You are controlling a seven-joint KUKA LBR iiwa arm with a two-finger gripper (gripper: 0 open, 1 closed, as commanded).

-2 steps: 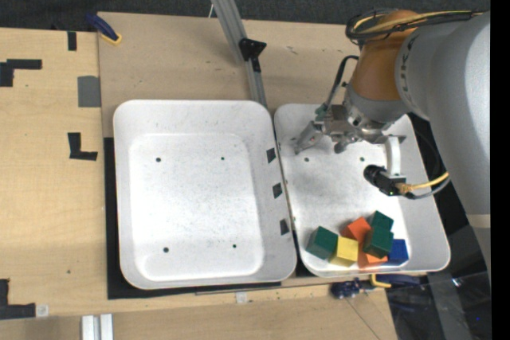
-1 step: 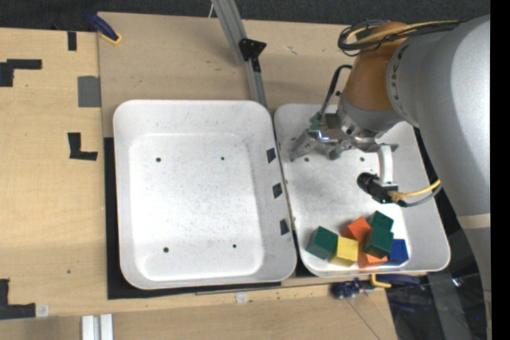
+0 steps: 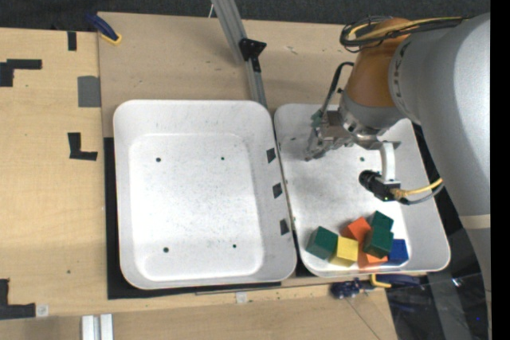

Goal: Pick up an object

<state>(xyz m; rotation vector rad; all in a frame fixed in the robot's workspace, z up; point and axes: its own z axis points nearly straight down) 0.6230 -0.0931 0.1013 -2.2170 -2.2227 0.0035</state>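
Several small blocks lie bunched in the near corner of the right bin (image 3: 319, 187): a dark green cube (image 3: 323, 242), a yellow one (image 3: 347, 250), an orange one (image 3: 360, 228), a second green block (image 3: 381, 232) and a blue one (image 3: 398, 251). My gripper (image 3: 317, 142) hangs over the far left part of that bin, well away from the blocks, pointing down to the left. Nothing shows between its fingers.
The left bin (image 3: 195, 187) sits beside the right one, their rims touching. A slanted metal pole (image 3: 227, 4) crosses the bench behind the bins. The arm's grey body and orange band (image 3: 374, 84) cover the right bin's far right side.
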